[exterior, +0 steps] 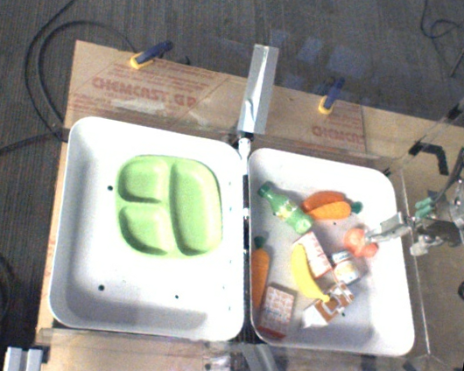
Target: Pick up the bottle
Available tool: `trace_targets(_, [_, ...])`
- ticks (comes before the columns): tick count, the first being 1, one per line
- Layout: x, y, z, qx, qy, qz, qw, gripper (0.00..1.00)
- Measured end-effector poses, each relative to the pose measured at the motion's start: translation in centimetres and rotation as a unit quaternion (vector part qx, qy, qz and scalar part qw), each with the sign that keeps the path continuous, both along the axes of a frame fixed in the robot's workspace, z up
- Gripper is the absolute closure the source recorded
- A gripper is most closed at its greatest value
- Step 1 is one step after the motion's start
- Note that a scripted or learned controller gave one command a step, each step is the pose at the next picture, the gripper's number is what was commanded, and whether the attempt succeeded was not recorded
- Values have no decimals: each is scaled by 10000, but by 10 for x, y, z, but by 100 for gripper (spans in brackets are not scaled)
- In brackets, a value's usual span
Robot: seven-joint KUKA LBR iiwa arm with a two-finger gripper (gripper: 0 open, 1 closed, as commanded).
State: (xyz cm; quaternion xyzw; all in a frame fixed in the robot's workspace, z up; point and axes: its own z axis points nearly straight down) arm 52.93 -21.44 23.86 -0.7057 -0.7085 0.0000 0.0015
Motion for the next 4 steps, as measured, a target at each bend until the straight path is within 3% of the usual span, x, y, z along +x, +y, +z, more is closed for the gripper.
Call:
trace_targets(1, [-11,101,-68,3,2,723,9974,0])
trace_targets(2, [57,115,-57,-1,-6,1369,9906,0])
trace_targets(3, [54,110,-148,-32,-69,984,9951,0])
trace_targets(4, [54,111,-139,-21,-78,984,9951,100])
